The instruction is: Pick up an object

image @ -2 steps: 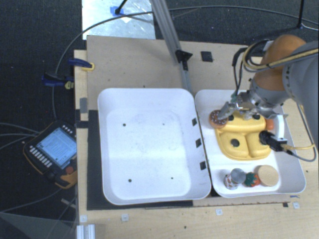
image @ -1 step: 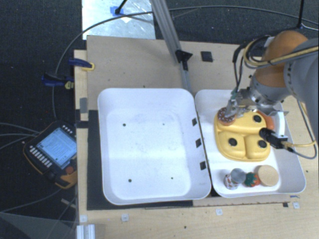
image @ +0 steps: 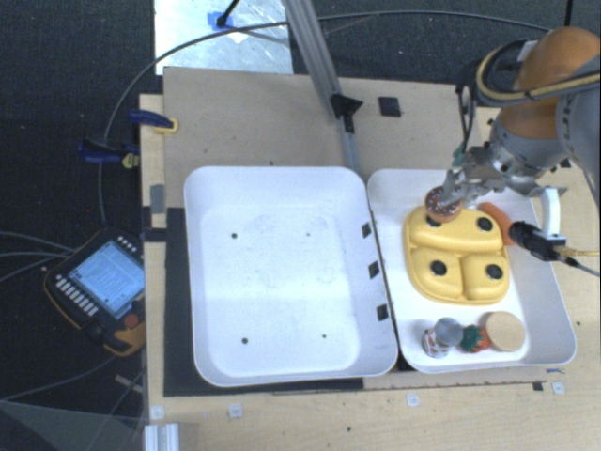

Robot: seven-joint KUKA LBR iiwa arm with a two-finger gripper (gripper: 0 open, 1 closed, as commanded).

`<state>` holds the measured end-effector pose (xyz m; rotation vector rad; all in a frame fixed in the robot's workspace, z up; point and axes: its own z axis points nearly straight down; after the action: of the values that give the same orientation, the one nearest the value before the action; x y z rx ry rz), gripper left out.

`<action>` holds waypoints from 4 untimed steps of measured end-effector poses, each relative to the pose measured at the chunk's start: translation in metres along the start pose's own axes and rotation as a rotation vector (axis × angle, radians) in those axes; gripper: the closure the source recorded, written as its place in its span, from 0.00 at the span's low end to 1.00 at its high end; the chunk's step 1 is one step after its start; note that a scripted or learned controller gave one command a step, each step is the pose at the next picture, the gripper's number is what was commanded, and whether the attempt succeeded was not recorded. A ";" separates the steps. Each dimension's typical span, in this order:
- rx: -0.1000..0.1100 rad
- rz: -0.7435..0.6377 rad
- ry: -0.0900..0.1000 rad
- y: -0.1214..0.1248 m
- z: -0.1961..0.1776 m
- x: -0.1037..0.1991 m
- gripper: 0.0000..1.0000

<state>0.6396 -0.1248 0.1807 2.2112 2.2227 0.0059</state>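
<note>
With arm reaching in from right of view, gripper (image: 449,198) found low over far end of right bin (image: 540,350), directly above a small brownish round object (image: 441,204) at far-left corner of yellow moulded tray (image: 457,254). Object sits immediately beneath fingertips, touching or nearly so; contact not resolvable. Finger state: cannot tell. No object confirmed in grasp. Judged: coming move straight down, little lateral correction. Other small items (image: 465,334) lie well apart at near end.

White bins (image: 282,280); yellow tray (image: 457,256), black dots; tan disc (image: 505,330); orange-banded grey arm (image: 549,73).
</note>
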 end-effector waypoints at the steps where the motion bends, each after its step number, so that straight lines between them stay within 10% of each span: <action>1: 0.000 -0.001 0.001 0.002 -0.048 0.000 1.00; 3: 0.003 -0.002 0.002 0.008 -0.111 -0.005 1.00; 4: 0.005 -0.004 0.002 0.003 -0.111 0.043 1.00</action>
<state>0.6420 -0.0815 0.2913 2.2103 2.2312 0.0026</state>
